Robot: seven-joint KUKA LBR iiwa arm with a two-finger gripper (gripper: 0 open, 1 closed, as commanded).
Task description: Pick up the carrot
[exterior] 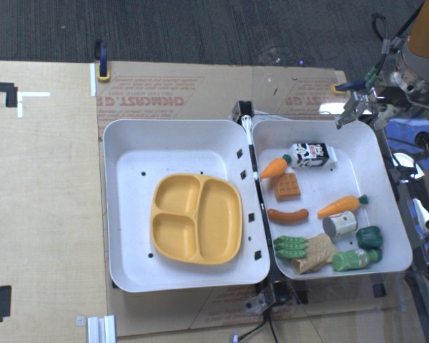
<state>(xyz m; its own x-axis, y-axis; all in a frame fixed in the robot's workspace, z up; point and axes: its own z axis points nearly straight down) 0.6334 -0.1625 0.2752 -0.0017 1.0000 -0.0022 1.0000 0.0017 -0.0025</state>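
Note:
Two carrots lie in the right bin. One small orange carrot rests near the bin's left wall, beside the milk carton. A longer carrot with a green top lies toward the right side, just above a grey can. My gripper hangs above the right bin's far right corner, well away from both carrots. Its fingers look spread apart with nothing between them.
The right bin also holds a milk carton, a waffle, a sausage, a grey can, green pea pods, a bread slice, a green pepper and a green bottle. The left bin holds a yellow divided plate.

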